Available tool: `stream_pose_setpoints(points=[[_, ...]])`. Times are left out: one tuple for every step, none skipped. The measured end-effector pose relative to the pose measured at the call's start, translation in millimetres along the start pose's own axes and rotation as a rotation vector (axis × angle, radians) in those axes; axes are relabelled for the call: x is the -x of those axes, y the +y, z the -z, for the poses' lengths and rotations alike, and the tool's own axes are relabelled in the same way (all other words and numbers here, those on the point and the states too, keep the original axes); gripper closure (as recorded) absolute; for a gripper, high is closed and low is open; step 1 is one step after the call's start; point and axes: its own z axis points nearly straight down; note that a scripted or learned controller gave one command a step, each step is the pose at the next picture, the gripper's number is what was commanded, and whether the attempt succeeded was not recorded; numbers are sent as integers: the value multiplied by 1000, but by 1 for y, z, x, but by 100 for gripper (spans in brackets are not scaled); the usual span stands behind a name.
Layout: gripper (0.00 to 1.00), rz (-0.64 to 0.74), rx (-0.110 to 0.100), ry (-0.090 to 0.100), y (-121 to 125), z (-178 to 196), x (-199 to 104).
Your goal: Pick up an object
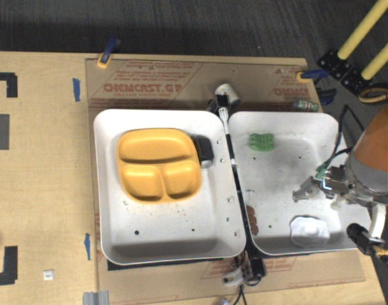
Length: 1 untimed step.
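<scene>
Hovering over the right bin (280, 122), the pincer (306, 190) hangs above bare floor; whether it is spread, I cannot tell. A white object (308, 229) lies nearby, a green one (262, 142) farther off. A descent here likely grabs nothing.

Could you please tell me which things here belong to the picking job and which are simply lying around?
Job:
gripper
green item, right bin
white item, right bin
yellow tray, left bin
black item, beside the tray

Lying about:
blue clamp
yellow poles
blue tape
</scene>
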Motion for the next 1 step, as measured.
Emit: stream_pose_setpoints(points=[[0,155,-2,5,48,-29,44]])
